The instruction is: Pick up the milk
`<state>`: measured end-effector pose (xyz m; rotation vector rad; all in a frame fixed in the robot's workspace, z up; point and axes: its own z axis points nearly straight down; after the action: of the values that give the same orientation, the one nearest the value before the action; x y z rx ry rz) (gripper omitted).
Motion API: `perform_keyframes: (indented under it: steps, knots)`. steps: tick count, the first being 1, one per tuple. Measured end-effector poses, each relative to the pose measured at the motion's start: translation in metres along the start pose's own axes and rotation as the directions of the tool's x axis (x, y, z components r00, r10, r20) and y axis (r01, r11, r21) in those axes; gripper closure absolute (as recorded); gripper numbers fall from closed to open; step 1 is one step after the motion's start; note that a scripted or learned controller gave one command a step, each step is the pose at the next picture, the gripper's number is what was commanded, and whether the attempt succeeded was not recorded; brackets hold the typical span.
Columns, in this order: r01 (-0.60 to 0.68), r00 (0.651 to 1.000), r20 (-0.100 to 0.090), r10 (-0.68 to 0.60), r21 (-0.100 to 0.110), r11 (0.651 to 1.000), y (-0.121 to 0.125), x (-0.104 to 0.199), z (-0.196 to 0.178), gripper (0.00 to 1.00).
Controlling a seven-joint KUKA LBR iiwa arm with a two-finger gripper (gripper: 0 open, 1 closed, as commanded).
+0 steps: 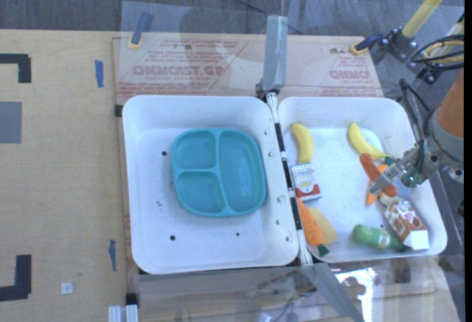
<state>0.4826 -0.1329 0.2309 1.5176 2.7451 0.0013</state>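
Hovering at the right bin's (346, 254) far edge, the gripper (394, 177) sits over a carrot (371, 169); I cannot tell how its jaws stand. The milk (405, 223) lies just beside it, near a green bottle (371, 237). It should centre over the carton and avoid both neighbours.

Both bins (147, 188) look like matt white plastic, faintly speckled. The teal tray (219, 171) is smooth plastic with a soft sheen. Bananas (302, 142) look like glossy plastic. The bench (59, 188) is pale, matt wood. The milk (406, 224) looks like printed card.
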Motion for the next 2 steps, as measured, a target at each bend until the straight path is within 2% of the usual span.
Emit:
perform_keyframes:
  steps: [1,2]
  knots:
    - [0.106,0.994,-0.003,-0.106,0.002,0.994,-0.029,-0.041,0.027,0.0]
    - [0.118,0.993,0.001,-0.118,-0.002,0.993,-0.044,-0.067,0.114,0.0]
